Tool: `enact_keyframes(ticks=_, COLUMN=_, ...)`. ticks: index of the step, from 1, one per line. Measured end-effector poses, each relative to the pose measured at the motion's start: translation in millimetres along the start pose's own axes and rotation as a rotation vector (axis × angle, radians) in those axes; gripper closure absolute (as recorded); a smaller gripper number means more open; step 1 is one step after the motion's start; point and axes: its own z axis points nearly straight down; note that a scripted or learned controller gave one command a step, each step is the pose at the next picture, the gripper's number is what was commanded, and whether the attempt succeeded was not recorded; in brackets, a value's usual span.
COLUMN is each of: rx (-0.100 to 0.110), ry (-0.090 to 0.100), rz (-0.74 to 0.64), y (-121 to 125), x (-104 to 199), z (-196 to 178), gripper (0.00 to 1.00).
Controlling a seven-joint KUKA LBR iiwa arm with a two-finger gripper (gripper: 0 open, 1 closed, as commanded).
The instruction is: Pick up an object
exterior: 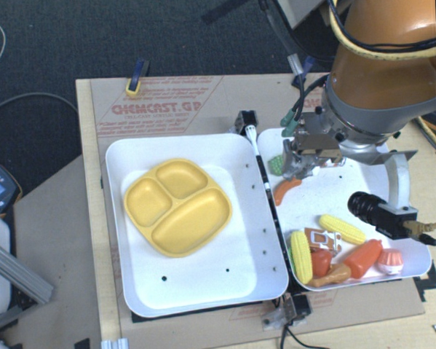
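The orange carrot [286,190] lies at the right bin's [398,274] left wall, just below the gripper [299,166]. Whether the gripper is spread cannot be told. A good grasp likely needs it centred across the carrot, clear of the wall.

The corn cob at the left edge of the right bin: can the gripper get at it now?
Probably yes. The corn cob lies uncovered, with its top free. The gripper is above the far end of the same bin, near a small carrot.

The grey arm [387,66] reaches in from the right, its gripper [299,166] pointing down.
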Motion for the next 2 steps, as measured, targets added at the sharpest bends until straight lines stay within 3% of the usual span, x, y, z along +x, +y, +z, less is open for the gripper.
enact_keyframes(ticks=1, rx=0.008, ry=-0.003, rz=0.004, y=-1, x=19, z=-6, gripper=1.0)
enact_keyframes(ticks=2, rx=0.005, ry=-0.004, rz=0.005, y=0, x=19, z=-16, gripper=1.0)
